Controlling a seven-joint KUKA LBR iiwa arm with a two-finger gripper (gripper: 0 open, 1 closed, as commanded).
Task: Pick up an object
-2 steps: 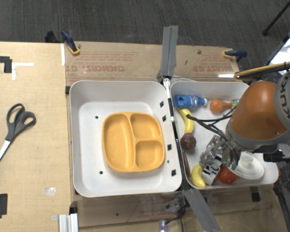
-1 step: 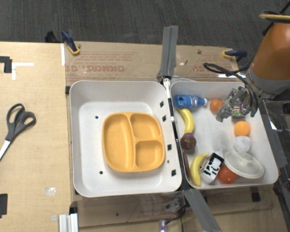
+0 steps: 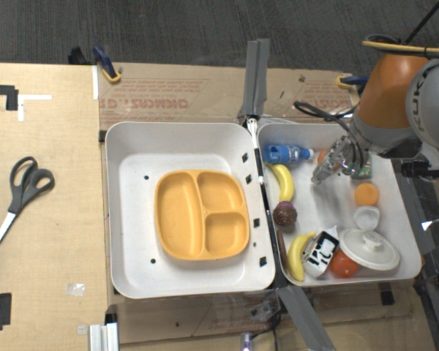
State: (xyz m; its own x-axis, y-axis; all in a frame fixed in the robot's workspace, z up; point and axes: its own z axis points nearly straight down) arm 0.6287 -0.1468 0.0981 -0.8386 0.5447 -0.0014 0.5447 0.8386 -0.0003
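Objects for picking lie in the right bin [image 3: 406,218]. Nearest the camera, along its front edge: a curved banana [image 3: 298,254], a black-and-white box [image 3: 321,253] tilted against it, an orange ball [image 3: 342,266] partly under a white lid [image 3: 370,249] with a knob on top. Just behind the lid sits a small white cup [image 3: 366,216], and behind that a second orange [image 3: 366,194]. Left of these, a dark plum [image 3: 284,213] rests near the bin's left wall, touching the lower end of a second banana [image 3: 282,182]. Farther back, a blue bottle [image 3: 286,153] lies on its side by the rear left corner.

Left bin [image 3: 124,218] holds a yellow tray [image 3: 202,214] with three compartments, lying flat near the middle.

Gripper [image 3: 328,171] hangs over the rear part of the right bin, right of the bottle and above the bare floor; fingers point down and left. Nothing visible between them; whether they are spread or closed, cannot tell. Grey arm with orange band [image 3: 391,86] enters from the right.

On the bench left of the bins: scissors [image 3: 20,192], black handles. Behind the bins, cardboard [image 3: 168,93] with a blue clamp [image 3: 106,63] at its corner.
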